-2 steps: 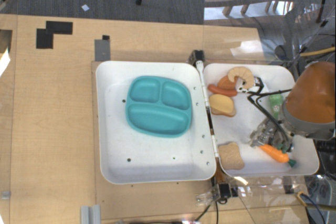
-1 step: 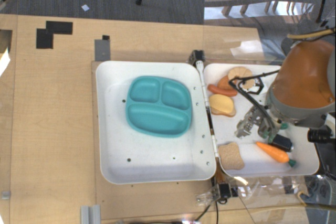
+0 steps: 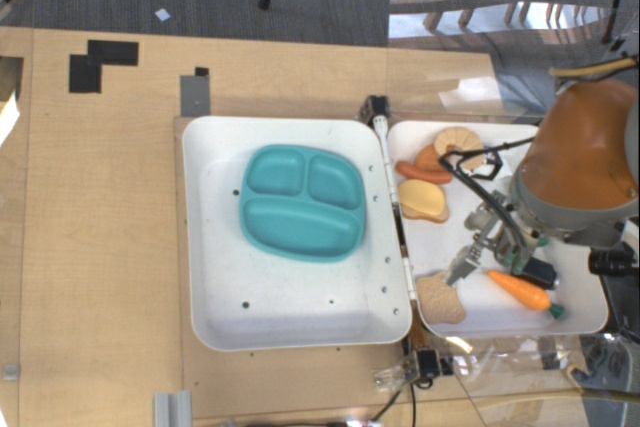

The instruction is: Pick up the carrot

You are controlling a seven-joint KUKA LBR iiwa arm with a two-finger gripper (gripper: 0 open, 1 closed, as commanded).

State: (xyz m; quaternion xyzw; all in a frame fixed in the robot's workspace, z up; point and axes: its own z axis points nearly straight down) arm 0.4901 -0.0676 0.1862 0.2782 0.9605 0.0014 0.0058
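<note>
**Robot arm closes in on carrot**

The tool [image 3: 468, 265] hangs low over the right-hand bin [image 3: 590, 320], just beside the carrot [image 3: 520, 290], which lies free on the bin floor near its front edge, tip pointing toward the tool. Whether the tool is spread or closed cannot be told from this angle; nothing is seen in its hold. The step looks like the approach. The next move, by this view, calls for shifting over the carrot's middle and lowering squarely. A teal divided plate [image 3: 300, 201] sits in the left bin [image 3: 215, 315]
</note>
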